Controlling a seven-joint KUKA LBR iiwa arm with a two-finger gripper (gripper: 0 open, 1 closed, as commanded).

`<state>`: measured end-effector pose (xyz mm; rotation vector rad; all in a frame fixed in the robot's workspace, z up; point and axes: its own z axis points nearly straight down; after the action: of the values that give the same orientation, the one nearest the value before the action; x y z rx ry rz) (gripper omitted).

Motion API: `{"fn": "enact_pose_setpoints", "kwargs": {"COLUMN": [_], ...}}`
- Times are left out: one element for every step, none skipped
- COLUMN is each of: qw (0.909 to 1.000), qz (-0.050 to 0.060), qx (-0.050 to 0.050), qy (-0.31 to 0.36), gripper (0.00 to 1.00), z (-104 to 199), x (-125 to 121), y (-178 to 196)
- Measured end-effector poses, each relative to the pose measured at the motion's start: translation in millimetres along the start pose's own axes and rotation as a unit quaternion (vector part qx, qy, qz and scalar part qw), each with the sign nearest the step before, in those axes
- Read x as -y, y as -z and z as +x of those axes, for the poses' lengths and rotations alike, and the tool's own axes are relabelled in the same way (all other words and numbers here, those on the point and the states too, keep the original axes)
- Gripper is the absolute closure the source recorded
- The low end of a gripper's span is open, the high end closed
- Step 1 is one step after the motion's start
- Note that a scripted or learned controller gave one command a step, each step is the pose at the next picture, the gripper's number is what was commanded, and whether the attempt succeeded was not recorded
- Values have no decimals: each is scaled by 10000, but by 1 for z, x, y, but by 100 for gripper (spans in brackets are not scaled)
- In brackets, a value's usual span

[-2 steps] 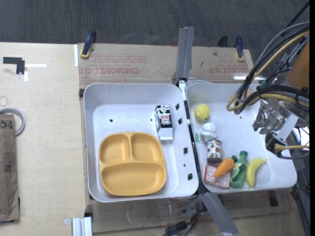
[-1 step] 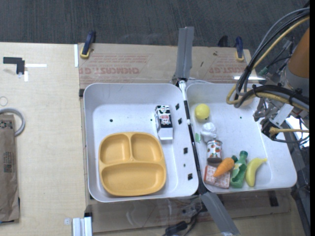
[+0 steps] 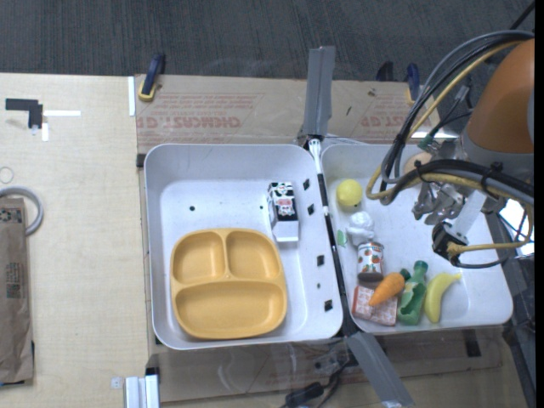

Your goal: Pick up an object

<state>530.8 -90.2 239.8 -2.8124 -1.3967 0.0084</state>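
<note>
The right bin holds several small items: a yellow lemon, a white figure, a small brown-capped bottle, an orange carrot lying over a red packet, a green pepper and a yellow banana. My gripper hangs over the right part of this bin, above bare floor and up-right of the banana. Nothing shows between its fingers.
The left bin holds a yellow divided plate and a small black-and-white carton near the divider. Cables loop around the wrist at right. A brown packet lies on the bench at far left.
</note>
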Motion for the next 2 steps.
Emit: {"fn": "enact_pose_setpoints", "kwargs": {"qw": [9979, 9980], "qz": [-2, -6], "qx": [1, 5], "qy": [649, 624], "gripper": [100, 100], "z": [44, -26], "x": [39, 47], "y": [3, 121]}}
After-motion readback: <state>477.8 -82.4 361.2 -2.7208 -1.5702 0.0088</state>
